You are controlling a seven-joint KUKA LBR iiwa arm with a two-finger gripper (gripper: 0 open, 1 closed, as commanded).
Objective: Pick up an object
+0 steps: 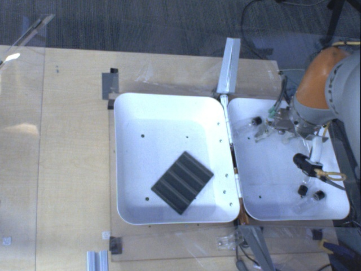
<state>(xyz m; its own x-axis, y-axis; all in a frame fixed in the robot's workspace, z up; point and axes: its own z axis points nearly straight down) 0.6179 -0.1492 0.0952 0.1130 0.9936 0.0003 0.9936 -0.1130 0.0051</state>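
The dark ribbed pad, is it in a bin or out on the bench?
In: the dark ribbed pad lies flat inside the left bin.

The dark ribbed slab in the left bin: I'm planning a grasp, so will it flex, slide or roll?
The slab looks stiff: its edges run straight. Lying flat, it probably won't roll. It may slide on the smooth left bin if pushed.

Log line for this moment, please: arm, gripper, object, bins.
arm: over right bin, upper right part | gripper: fingers unclear | object: dark ribbed block flat in left bin, untouched | pick: not yet done
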